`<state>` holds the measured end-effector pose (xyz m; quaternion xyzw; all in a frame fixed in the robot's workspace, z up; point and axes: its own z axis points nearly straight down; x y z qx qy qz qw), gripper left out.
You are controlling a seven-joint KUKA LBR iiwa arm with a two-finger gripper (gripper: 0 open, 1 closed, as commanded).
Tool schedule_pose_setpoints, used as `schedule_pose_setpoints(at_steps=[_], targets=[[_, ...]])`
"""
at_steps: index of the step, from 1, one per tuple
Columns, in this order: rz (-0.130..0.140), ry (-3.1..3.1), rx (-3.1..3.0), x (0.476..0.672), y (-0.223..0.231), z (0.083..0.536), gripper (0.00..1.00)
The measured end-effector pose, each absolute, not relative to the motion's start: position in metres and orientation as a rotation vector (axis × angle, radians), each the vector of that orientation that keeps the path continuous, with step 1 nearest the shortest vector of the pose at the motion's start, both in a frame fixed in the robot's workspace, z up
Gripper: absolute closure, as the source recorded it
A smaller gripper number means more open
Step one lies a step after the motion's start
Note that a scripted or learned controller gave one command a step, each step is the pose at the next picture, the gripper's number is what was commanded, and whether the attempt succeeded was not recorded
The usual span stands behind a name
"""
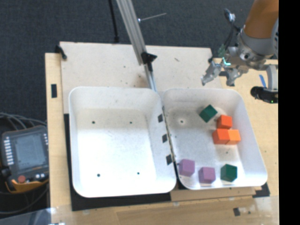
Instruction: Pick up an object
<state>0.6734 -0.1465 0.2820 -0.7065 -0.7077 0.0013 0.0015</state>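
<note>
Since my tool hangs above the far edge of the right bin, its fingers a little apart and holding nothing, I think it waits there because the green block sits nearest.

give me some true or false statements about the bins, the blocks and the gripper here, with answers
1. All the blocks lie in the right white plastic bin. True.
2. There are three small purple cubes. False: two, one purple cube and a second purple cube along the near wall.
3. The two-finger gripper hangs over the bench beyond the right bin's far rim. True.
4. The gripper holds a green cube. False: one green cube and the other green cube both sit in the bin.
5. The orange cubes lie against the left bin's wall. False: they are clustered near the right bin's right side.
</note>
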Motion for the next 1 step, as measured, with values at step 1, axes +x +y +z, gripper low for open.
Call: schedule_pose_setpoints(at_steps=[1], targets=[[0.003, -2.227, -2.219, 0.6740, -0.1471, 0.2852, 0.00]])
